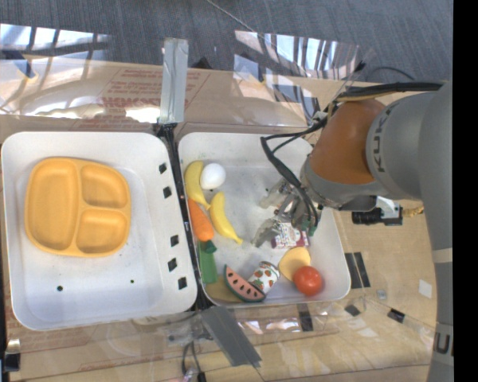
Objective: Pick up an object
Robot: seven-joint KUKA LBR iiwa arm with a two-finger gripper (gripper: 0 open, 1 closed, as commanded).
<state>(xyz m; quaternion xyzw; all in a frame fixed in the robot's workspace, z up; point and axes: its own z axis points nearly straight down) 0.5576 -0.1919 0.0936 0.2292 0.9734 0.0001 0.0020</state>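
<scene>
A small packet (287, 235) with red and white print lies on the floor of the right bin (334, 249), right under the fingers (280, 213), which hang over its upper left edge. Whether the fingers touch it I cannot tell, and I cannot make out how wide they stand either.

Just below the packet sit a yellow wedge (295, 257) and a red tomato (307, 280), touching each other. To their left, along the bin's lower wall, lie a spotted little toy (264, 276) and a watermelon slice (242, 285).

Along the left wall of that bin runs a column of toy food: a white egg (213, 176) resting against a banana (193, 181), a second banana (223, 216) slanting toward the middle, an orange carrot (201, 221), and a green piece (208, 263) beneath it.

The grey arm (406, 146) with its orange band (344, 143) reaches in from the right.

The left bin (88, 289) holds a yellow divided tray (77, 207). Both bins sit on the counter (382, 289).
</scene>
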